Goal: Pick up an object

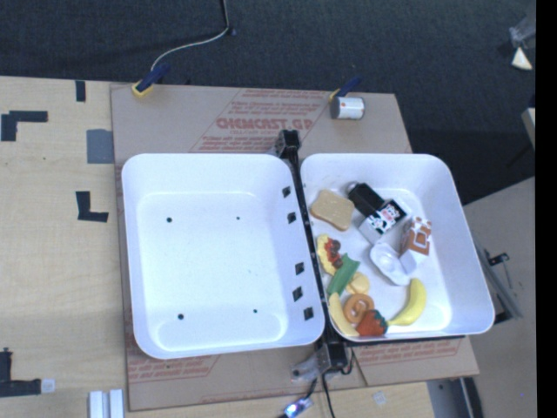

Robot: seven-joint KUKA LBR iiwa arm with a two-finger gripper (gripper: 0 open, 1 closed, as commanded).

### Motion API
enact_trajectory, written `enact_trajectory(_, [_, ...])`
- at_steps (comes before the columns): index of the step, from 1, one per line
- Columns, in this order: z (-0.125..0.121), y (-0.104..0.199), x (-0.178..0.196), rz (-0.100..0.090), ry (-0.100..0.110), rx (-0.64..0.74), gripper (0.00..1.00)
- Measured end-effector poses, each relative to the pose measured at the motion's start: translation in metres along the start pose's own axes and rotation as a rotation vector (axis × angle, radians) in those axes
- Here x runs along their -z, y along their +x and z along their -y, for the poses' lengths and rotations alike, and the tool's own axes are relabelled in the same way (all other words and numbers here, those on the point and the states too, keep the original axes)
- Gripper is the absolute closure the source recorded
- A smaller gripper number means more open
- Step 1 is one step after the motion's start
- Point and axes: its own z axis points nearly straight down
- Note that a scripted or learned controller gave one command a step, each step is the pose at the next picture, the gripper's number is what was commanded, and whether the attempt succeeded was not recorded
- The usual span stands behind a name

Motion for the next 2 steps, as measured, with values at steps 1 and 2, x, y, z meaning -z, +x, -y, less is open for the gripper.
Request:
enact_trajectory(1, [0.0004, -0.0141, -0.0377, -0.002, 0.01, -0.002, 1.0])
enact_trajectory(2, [0.0004, -0.0132, -0.0461, -0.002, 0.008, -0.001, 1.0])
